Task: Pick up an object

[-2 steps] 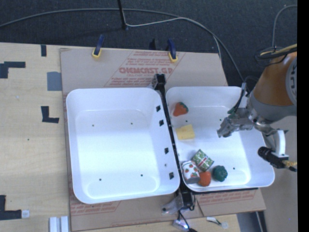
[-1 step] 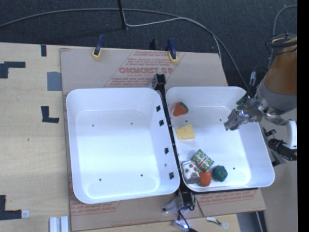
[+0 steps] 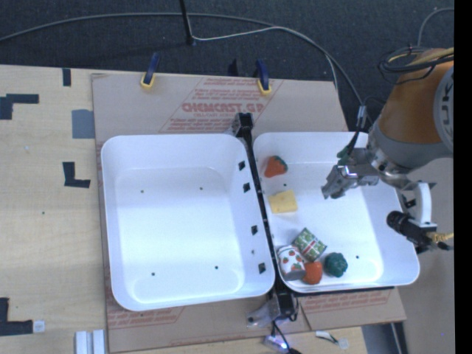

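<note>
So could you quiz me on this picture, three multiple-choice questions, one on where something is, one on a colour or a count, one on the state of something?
1. Where do the small objects lie?
A. In the left bin
B. In the right bin
C. On the cardboard outside the bins

2. What colour is the flat block near the divider?
A. Yellow
B. Blue
C. Black

3. How does the gripper stand?
A. Resting on the bench outside the bins
B. Pressed into the left bin
C. Over the right bin, with nothing seen between its fingers

Answers:
1 B: the strawberry, the yellow block and the cluster with the green toy all lie in the right bin.
2 A: it is plainly yellow.
3 C: the gripper hangs over the right bin's bare floor, apart from every object.
</note>
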